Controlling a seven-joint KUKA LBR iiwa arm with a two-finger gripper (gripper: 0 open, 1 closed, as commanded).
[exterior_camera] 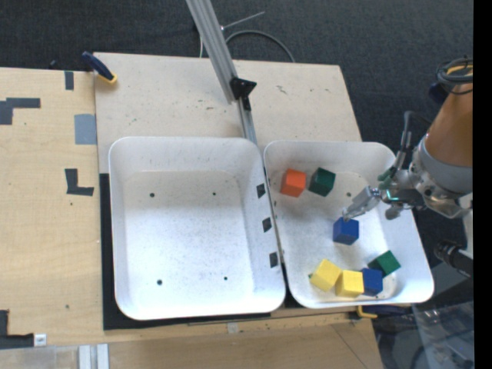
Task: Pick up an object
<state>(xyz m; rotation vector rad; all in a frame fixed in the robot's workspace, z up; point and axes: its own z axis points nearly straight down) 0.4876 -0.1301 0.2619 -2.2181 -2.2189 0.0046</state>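
Observation:
The right bin (400, 160) holds several cubes. An orange cube (293, 183) and a green cube (322, 181) lie side by side near its far left. A blue cube (346, 231) sits in the middle. Along the near wall are two yellow cubes (326, 274) (351, 283), a second blue cube (372, 280) and a second green cube (384, 264). My gripper (360, 204) reaches in from the right and hangs low, just above and slightly right of the middle blue cube. Nothing shows in its grasp.
The left bin (123, 206) stands beside the right one, sharing a middle rim. A slanted metal rail (215, 41) runs down from the top to the bins' junction. A blue and yellow tool (98, 67) lies on the bench at far left.

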